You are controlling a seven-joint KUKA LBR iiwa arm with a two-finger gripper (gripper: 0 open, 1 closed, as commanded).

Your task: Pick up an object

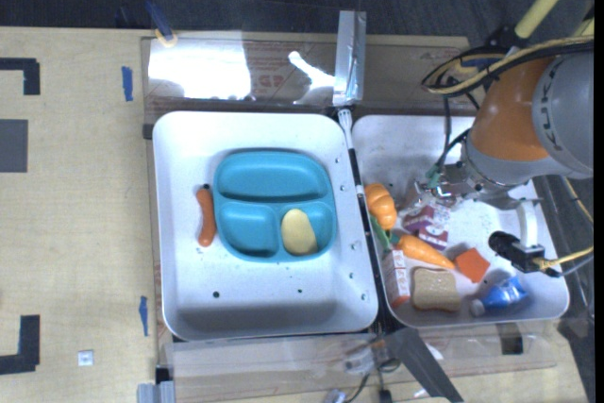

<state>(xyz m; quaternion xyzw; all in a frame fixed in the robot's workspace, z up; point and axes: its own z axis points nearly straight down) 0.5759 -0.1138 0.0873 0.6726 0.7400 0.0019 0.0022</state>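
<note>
In the camera view my gripper (436,189) hangs over the upper middle of the right shallow white plastic bin (557,302), at the end of my grey arm (566,123) with its orange band. From this slant its working end is a tangle of bright metal and cable against the pale bin floor. I cannot tell whether it is open or closed, nor whether it touches anything.

Just below it lies a crumpled glossy packet with purple and red print (429,224), the nearest thing I could pick. To the left of that, against the bin wall, sits a smooth orange pepper-shaped toy (380,203). Lower down lies a tapered orange carrot toy (422,250), slanting across the floor. Its thick end is near a small orange-red block (471,264). A tan, rough-looking bread-slice toy (435,288) rests near the front wall. A shiny blue lump (500,295) lies to its right, too blurred for me to name its shape.

The left shallow white plastic bin (245,307) holds a teal moulded plastic tray with three compartments (274,179). A smooth yellow egg-shaped thing (298,231) sits in the lower right compartment. A slim orange stick with rounded ends (205,215) lies on the bin floor just beside the tray's left edge.

Both bins rest on a pale wooden bench (66,203), and glare on a clear sheet behind them (236,71) hides what is beneath it
</note>
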